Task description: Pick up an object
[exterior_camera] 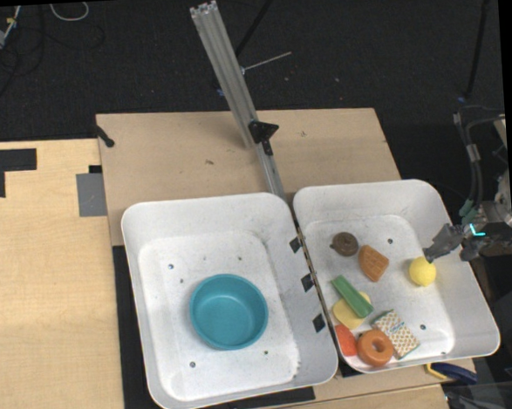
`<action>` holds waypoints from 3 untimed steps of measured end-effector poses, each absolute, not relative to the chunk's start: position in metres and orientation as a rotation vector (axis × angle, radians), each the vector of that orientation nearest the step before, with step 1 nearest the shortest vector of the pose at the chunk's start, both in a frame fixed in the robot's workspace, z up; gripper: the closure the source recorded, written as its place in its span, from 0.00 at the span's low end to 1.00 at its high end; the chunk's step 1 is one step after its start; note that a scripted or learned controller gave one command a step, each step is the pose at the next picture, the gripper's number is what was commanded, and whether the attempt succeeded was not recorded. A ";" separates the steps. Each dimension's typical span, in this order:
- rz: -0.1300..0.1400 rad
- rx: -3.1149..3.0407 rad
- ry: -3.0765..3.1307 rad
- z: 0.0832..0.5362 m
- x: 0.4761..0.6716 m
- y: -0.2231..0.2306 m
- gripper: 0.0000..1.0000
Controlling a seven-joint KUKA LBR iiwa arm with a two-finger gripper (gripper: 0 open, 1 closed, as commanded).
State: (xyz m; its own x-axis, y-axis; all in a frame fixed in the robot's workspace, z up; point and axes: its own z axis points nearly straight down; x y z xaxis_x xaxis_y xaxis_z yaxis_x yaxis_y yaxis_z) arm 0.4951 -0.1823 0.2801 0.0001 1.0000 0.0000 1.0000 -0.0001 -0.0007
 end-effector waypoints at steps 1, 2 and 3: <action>0.001 -2.221 -2.221 0.280 0.495 -0.182 0.00; 0.005 -2.217 -2.218 0.217 0.497 -0.183 0.00; 0.004 -2.219 -2.219 0.174 0.499 -0.187 0.00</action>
State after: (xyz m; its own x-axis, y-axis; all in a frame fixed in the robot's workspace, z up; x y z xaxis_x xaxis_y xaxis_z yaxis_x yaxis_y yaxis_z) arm 0.4991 -0.1866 0.1737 0.0000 1.0000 0.0009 1.0000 0.0000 -0.0042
